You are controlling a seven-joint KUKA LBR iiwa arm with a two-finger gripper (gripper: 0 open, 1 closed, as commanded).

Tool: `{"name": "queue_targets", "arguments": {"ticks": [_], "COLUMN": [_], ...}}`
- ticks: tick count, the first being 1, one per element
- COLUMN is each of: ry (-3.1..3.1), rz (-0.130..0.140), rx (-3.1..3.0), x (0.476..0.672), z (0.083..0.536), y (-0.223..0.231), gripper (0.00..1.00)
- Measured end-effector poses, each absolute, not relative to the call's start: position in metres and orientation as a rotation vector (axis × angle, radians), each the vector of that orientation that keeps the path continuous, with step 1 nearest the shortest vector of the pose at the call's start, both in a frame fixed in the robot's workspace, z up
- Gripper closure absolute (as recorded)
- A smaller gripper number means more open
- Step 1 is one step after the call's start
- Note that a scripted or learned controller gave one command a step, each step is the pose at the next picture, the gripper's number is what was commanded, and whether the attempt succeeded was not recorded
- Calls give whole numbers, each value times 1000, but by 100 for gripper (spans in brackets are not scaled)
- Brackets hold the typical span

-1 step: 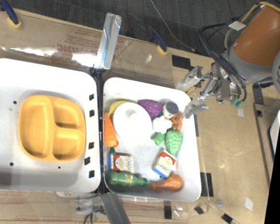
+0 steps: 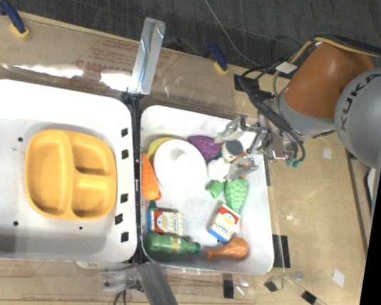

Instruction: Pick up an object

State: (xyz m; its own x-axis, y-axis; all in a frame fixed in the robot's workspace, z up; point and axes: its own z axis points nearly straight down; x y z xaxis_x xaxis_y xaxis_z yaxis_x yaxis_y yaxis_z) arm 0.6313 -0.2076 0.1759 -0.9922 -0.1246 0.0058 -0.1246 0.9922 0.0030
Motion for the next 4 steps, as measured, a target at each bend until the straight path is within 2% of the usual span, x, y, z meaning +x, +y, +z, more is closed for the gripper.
{"name": "queue_targets", "arguments": {"ticks": [1, 2, 3, 4], "ry": [-3138, -3143, -3147, -3147], "rz": [2, 1, 2, 1], "rx": [204, -64, -51, -50], "x": [603, 559, 562, 562], "z": [93, 93, 104, 104], "y": [-196, -188, -185, -185], "gripper": [0, 0, 100, 0]}}
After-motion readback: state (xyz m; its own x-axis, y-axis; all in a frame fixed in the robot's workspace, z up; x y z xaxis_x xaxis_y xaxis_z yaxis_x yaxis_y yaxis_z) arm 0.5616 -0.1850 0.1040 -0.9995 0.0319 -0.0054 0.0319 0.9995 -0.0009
